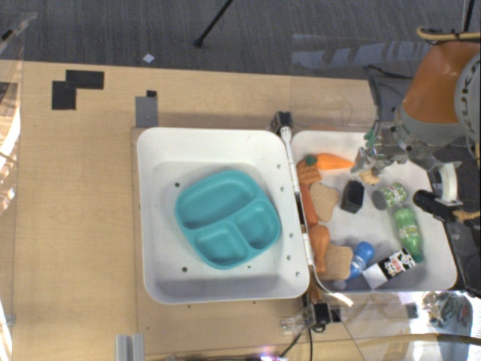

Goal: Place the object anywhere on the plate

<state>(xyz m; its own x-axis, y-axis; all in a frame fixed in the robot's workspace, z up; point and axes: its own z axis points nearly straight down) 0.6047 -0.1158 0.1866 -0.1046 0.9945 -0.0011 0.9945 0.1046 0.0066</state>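
A teal plate (225, 218) with three compartments lies in the left bin (154, 201). My gripper (370, 160) hangs over the upper middle of the right bin (443, 277), just right of an orange carrot (331, 162). A small tan piece (368, 177) shows right below the gripper; whether it is held is unclear. A black block (352, 195) lies just below that.
The right bin also holds two bread slices (325, 201) (339, 260), an orange piece (319, 239), a blue bottle (361, 256), a green bottle (406, 232), a round green item (394, 195) and a cow-patterned carton (392, 265). The divider rail (294, 194) runs between the bins.
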